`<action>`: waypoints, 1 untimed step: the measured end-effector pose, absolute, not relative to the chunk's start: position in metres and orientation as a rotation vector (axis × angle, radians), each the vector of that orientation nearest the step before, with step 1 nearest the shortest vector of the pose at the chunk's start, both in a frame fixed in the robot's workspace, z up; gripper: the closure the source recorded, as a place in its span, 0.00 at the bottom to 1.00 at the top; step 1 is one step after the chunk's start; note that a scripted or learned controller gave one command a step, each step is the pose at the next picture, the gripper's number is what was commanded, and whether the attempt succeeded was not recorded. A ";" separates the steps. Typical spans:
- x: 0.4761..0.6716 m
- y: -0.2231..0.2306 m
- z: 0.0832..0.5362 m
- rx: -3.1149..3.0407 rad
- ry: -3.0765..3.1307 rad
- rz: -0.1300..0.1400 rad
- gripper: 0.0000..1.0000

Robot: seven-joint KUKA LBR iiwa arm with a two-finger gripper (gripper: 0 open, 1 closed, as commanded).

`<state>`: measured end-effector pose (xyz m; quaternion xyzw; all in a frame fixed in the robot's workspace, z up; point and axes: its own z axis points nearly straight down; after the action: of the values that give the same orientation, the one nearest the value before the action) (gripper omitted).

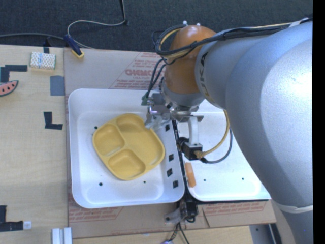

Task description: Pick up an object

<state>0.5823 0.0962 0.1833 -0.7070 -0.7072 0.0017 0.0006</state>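
Observation:
A yellow divided plate [128, 145] with three compartments lies in the left white bin [86, 187], tilted toward the bin's right side. My gripper [154, 117] hangs at the plate's upper right rim, under the orange wrist band [185, 60]. Its tips sit right at the plate's edge. A small orange object [190, 175] lies at the left edge of the right bin [228, 187], just past the divider.
The big grey arm covers most of the right bin and the view's right side. Black cables run across the dark floor at the top. A small patterned block [42, 60] and a red slice-shaped piece [8, 88] lie on the wooden bench at left.

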 end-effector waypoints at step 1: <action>0.619 -0.034 0.184 -2.223 -2.221 0.004 1.00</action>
<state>0.6191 -0.0341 0.1839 -0.7074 -0.7069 0.0013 -0.0004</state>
